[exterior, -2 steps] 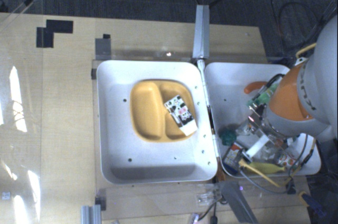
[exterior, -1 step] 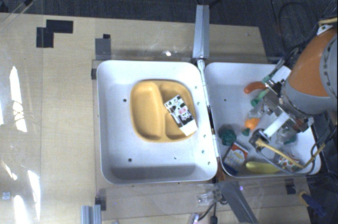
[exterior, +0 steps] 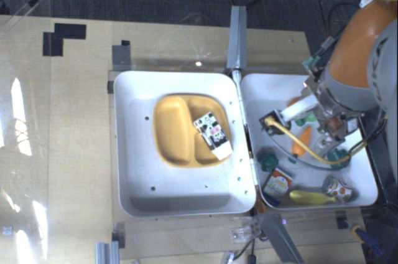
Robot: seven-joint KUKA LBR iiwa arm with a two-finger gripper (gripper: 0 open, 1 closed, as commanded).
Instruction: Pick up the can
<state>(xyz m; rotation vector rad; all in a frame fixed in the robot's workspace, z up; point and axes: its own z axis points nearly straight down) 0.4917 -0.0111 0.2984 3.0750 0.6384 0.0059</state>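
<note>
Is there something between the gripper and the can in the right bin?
Yes, probably. The gripper hangs over the middle of the right bin; the small can lies near its lower right corner in the view. A curved yellow tube crosses between them, and a banana lies beside the can.

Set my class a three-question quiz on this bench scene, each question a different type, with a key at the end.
1. True or false: the patterned box rests on the yellow dish in the left bin.
2. The hand hangs over: A) the left bin, B) the right bin, C) the bare bench.
3. Fill in: the band on the arm is ___.
Key: 1 true; 2 B; 3 orange.
</note>
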